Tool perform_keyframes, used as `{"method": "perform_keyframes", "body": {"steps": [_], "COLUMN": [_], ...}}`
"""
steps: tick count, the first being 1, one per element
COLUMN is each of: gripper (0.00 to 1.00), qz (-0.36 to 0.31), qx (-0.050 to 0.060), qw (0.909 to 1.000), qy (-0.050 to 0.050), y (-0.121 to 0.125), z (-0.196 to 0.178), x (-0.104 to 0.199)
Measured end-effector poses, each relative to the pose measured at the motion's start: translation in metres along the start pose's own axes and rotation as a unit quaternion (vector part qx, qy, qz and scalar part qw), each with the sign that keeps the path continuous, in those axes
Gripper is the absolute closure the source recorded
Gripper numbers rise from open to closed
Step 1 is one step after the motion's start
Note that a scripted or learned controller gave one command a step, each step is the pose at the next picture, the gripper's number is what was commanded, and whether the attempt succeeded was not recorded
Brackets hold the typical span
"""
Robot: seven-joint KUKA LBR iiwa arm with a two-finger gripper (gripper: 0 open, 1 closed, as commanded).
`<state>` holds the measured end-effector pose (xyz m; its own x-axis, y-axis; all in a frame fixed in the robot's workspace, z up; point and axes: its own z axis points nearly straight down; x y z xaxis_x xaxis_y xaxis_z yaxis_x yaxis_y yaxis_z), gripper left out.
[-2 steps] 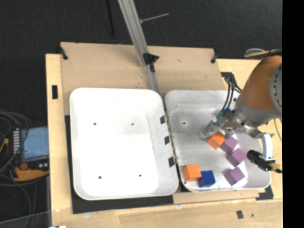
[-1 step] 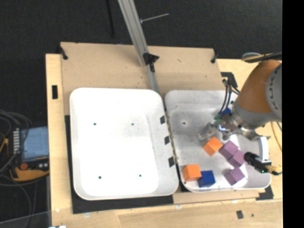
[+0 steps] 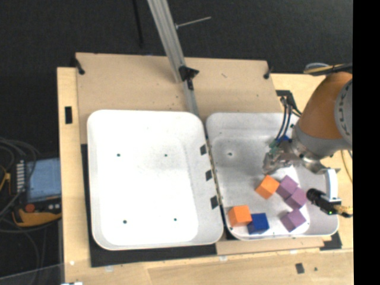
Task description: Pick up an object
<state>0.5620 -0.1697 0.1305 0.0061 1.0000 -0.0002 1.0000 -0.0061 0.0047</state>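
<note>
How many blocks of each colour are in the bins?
Orange blocks: 2
Purple blocks: 3
Blue blocks: 1
Total: 6, all in the right bin.

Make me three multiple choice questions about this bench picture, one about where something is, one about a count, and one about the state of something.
1. Where do the blocks lie?
A. right bin
B. left bin
C. on the bench outside the bins

2. How many orange blocks are there?
A. one
B. two
C. four

3. Where is the gripper?
A. over the left bin
B. above the right bin, next to an orange block
C. outside both bins

Answers: 1 A, all blocks sit near that bin's near right corner. 2 B, the other orange block sits beside the blue block. 3 B, the arm reaches over that bin.
</note>
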Motion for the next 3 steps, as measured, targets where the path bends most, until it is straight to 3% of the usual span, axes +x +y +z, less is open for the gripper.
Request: {"method": "perform_keyframes", "body": {"steps": [3], "gripper": [1.0], "qz": [-0.006], "qx": [-0.001], "qw": [1.0], "qy": [-0.001], "y": [-0.001], "z": [-0.161], "x": [0.002]}}
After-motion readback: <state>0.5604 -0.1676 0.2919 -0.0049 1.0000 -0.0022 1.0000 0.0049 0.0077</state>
